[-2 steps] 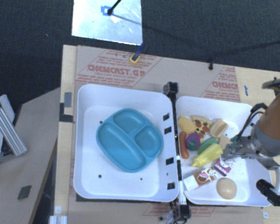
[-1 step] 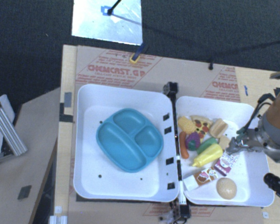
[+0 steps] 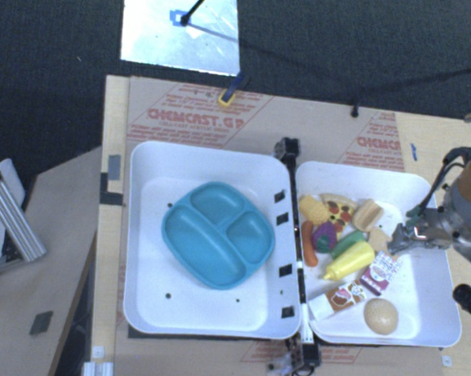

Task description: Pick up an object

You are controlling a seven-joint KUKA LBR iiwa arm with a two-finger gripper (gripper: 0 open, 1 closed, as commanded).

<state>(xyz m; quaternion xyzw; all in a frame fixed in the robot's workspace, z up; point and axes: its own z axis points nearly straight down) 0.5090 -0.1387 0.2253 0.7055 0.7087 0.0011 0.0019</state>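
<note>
Over right bin — gripper low beside yellow bottle, finger state impossible to tell. Likely light, hard, slippery plastic — best pinched across narrow middle.

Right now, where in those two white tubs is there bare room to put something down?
Left bin: bare floor all round the blue tray, widest along its near edge. Right bin: crowded around the yellow bottle and the pincer; bare strip beyond the egg.
</note>
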